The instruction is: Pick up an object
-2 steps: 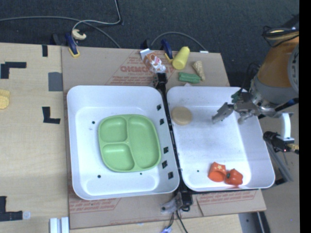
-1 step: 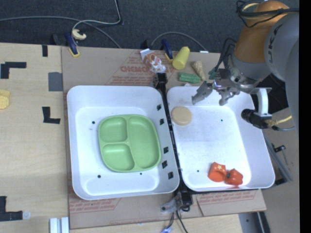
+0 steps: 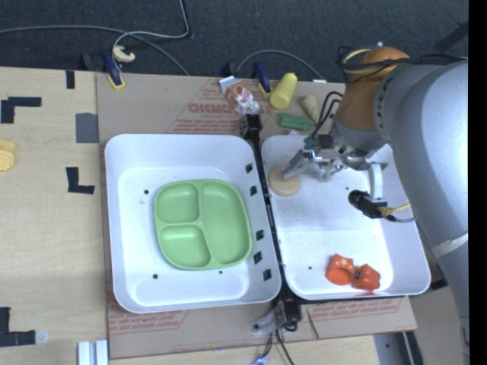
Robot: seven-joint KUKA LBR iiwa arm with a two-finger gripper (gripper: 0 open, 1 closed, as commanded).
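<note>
Camera view: gripper [image 3: 293, 169] hangs low in the right bin [image 3: 335, 226], just above a tan disc [image 3: 284, 185]; whether it clasps anything cannot be told. Green plate [image 3: 202, 223] fills the left bin [image 3: 129, 204].

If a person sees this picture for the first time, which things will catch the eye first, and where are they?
The green divided plate stands out first, lying in the middle of the left bin. Next comes the large grey arm entering from the right, its gripper low over the right bin near a round tan object. A red-orange object lies at that bin's near edge.
</note>
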